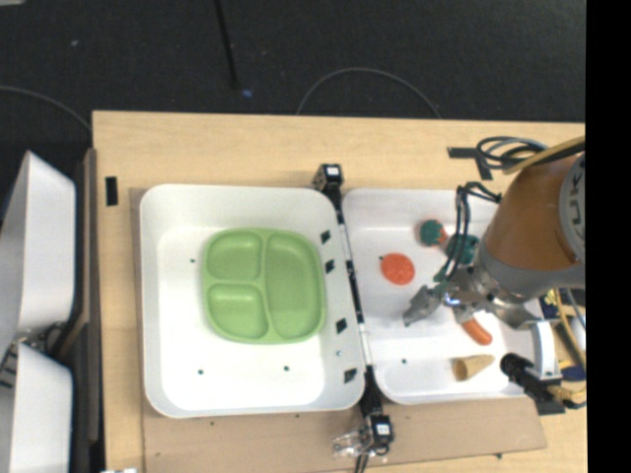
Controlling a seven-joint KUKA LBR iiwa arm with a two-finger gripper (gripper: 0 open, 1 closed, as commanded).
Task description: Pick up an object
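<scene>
In the right bin [394,220] lie a flat red disc [397,269], a small teal ball with an orange bit beside it [431,232], an orange carrot-like piece [477,332] and a tan wedge [472,367]. My gripper [434,302] hangs low over the middle of this bin, just right of the red disc and left of the carrot piece. A dark finger [419,308] points down-left. Nothing shows between the fingers.
The left bin [168,294] holds a green divided plate [264,284]. Black clips [345,304] line the seam between the bins. Cables and the arm's orange band [532,215] crowd the right side of the bench.
</scene>
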